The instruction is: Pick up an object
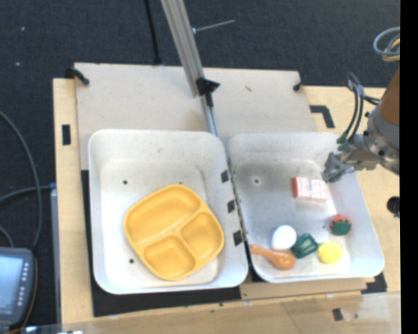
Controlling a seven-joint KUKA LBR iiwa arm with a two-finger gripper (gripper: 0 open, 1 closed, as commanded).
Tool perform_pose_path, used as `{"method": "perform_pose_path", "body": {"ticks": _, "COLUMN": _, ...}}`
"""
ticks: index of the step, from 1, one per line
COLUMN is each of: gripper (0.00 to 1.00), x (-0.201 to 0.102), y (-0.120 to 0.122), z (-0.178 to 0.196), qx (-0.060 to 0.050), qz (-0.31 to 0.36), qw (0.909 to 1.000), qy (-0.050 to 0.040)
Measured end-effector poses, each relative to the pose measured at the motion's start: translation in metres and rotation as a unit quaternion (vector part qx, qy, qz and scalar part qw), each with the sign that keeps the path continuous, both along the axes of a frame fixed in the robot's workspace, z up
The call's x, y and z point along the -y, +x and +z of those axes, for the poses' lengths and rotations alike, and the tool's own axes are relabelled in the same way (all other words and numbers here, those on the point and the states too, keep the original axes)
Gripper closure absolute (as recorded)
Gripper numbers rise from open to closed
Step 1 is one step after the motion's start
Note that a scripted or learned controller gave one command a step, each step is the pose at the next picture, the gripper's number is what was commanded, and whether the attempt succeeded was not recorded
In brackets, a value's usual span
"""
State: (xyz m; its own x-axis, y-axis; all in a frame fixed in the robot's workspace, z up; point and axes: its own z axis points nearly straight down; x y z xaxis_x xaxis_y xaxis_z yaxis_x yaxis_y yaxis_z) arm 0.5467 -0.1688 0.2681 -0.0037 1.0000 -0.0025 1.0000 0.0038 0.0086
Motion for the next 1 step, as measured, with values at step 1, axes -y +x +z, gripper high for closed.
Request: {"method": "perform_pose_path", "body": {"ticks": 1, "gripper": 1.00, "x": -0.0418, "y": 0.0068, "z": -0.0059, "qx": -0.003, "qz": 0.001, "qw": 1.0000, "qy": 0.0008}}
